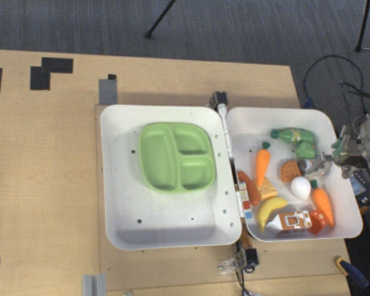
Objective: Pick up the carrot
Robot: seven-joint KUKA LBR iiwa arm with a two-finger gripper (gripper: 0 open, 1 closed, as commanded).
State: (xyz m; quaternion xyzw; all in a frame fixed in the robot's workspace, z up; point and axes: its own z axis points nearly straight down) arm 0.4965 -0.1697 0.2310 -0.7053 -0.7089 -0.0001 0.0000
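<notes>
A: Carrot (pixel 262 163) first: it lies in the right bin (pixel 340 131), left of centre, green tip up, untouched. A second orange, carrot-like piece (pixel 322 206) lies by the right wall.

B: And the gripper (pixel 317 165)?

A: Near the bin's right side, just above the egg (pixel 300 187), with nothing between its tips; whether it is spread or closed I cannot tell.

B: So, the approach step?

A: I'd say so. It needs to settle over one carrot and descend.
</notes>
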